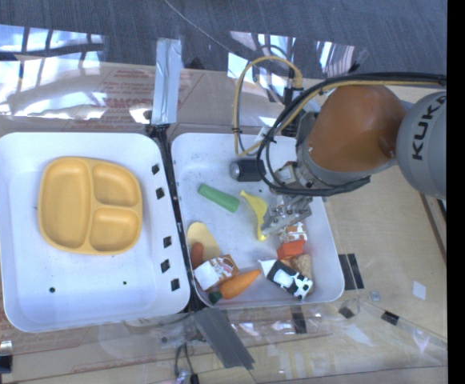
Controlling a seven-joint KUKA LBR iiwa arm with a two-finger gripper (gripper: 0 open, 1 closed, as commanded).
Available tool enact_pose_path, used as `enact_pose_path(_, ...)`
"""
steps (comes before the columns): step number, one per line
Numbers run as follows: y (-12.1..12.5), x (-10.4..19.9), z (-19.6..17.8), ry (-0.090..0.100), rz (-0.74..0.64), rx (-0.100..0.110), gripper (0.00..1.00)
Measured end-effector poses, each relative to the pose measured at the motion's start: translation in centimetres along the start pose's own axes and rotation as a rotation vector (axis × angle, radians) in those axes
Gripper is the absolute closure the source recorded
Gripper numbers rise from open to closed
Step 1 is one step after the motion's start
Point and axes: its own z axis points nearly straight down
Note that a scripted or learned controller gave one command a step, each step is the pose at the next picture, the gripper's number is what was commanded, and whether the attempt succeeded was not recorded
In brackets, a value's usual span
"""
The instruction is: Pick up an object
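Arm over the right bin (328, 214), gripper (286, 214) low among the toys.
Whether the jaws are wide or narrow cannot be told. Banana (257, 210) lies just left of it; green stick (218, 198) further left; carrot (240, 284) at lower centre. Yellow plate (90, 204) sits in the left bin (16, 294).

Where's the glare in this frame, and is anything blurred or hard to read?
Camera view: strong glare on the reflective sheeting behind both bins and along the clear strip at the front; the left bin and yellow tray are evenly lit and sharp; the gripper is small and cluttered, fingers unreadable; the toys in the right bin are soft in detail.
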Motion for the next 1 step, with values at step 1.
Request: enact_pose_path(1,-1.41,2.41,-1.89,0.003,-0.318,0.011,1.0)
